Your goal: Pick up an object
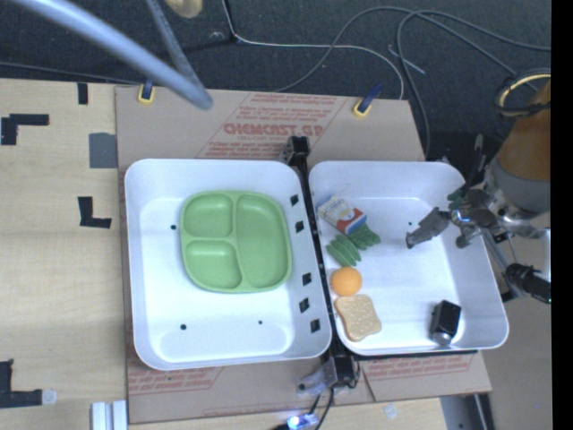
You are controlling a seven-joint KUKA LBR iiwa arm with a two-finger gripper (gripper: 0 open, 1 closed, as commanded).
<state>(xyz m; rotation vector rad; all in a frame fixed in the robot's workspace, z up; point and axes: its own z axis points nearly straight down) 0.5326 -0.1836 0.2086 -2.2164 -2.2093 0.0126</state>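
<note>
Camera view shows the bench (54, 240) carrying two white bins: the left bin (148, 330) holds a green divided plate (237, 242), the right bin (403, 195) holds the candidates. Those sit along its left side, centre of frame: a small carton (340, 213), green beans (351, 243), an orange ball (346, 281), a toast slice (358, 317), and a black object (445, 321) lower right. At centre right, the end effector (430, 228) carries nothing; its opening I cannot tell. Crowded items risk a missed or double grasp.

"CHEMCAST GP" on brown board (269, 124)
</note>
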